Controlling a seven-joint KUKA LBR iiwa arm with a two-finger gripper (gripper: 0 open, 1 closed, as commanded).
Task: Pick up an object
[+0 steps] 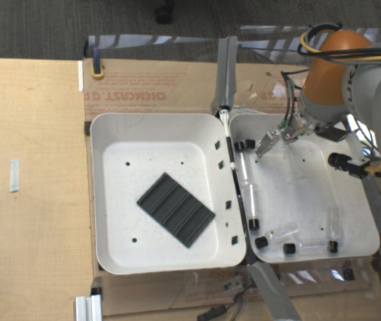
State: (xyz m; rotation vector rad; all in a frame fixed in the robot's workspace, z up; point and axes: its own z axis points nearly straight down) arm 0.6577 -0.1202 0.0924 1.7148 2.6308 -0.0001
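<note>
Dark grey ribbed plate (176, 209), the one loose object to be picked, lies flat on the floor of the left bin (110, 179), turned at a slant so that its corners point toward the bin's sides, a little below and right of the bin's middle. It touches none of the walls. The right bin (351, 226) stands just beside the left one, the two meeting along a central divider fitted with small black clips. The arm (357, 79), grey with its orange band, reaches in from the right and hangs over the upper part of the right bin. Its gripper (271, 141) points down and to the left, near that bin's upper left corner, well apart from the plate. Nothing can be seen between its fingers, and whether they are spread or closed cannot be told from this angle. Brown cardboard (150, 89) lies behind the bins, and a pale wooden bench top (30, 179) spreads to the left.
</note>
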